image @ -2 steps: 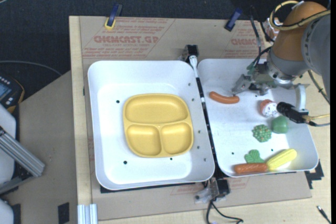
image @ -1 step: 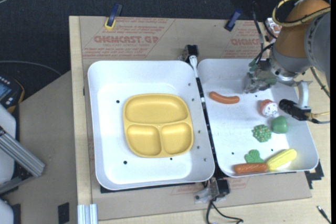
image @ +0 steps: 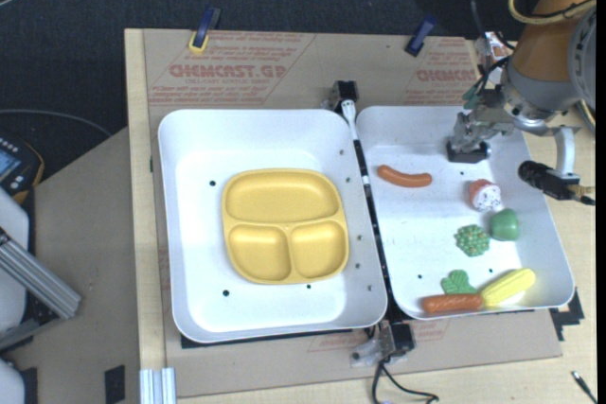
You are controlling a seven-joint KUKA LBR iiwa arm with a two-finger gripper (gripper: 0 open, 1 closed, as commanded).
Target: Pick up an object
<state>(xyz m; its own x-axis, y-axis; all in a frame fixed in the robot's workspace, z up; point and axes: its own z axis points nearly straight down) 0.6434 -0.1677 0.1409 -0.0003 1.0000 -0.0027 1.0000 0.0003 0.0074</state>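
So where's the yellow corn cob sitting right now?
The corn cob lies in the right bin, near its front right corner, beside the orange sausage and a green piece.

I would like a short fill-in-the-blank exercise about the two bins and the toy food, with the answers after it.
1. The yellow divided tray lies in the ___ bin.
2. The corn cob lies in the ___ bin.
3. The gripper hangs over the right bin's ___ edge.
4. The tray has ___ compartments.

Answers: left; right; far; three
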